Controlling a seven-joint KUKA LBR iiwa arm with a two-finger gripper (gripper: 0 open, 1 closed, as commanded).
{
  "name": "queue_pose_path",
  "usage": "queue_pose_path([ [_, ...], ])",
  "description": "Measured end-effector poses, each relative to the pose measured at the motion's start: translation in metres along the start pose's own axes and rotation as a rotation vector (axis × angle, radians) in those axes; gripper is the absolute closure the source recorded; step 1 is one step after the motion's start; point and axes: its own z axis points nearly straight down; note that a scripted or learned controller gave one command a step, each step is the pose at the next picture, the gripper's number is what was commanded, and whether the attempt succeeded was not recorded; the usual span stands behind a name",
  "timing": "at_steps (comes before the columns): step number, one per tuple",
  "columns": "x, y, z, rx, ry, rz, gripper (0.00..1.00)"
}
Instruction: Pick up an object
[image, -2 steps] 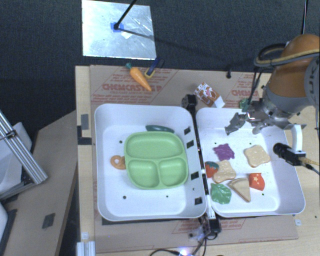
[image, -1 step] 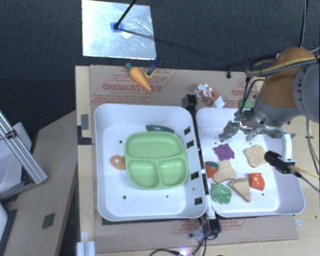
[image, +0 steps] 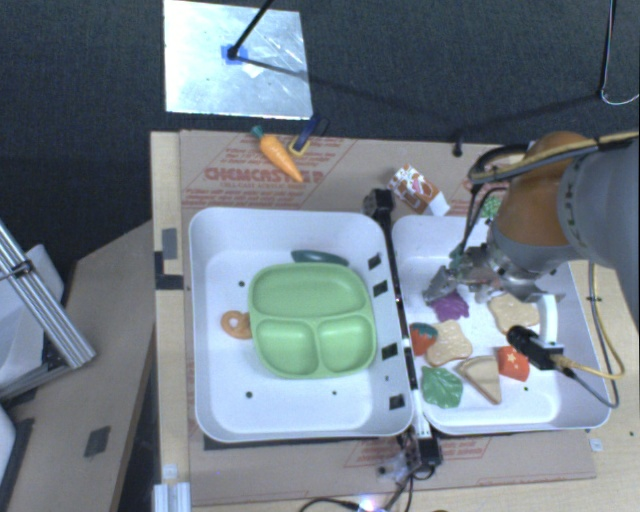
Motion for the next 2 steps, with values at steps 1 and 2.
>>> queue_pose_path([
  [1,0.0,0.0,0.027,-0.003,-0.001,0.0,0.0],
  [2,0.0,0.002,0.015,-0.008,-0.001,0.0,1.0],
])
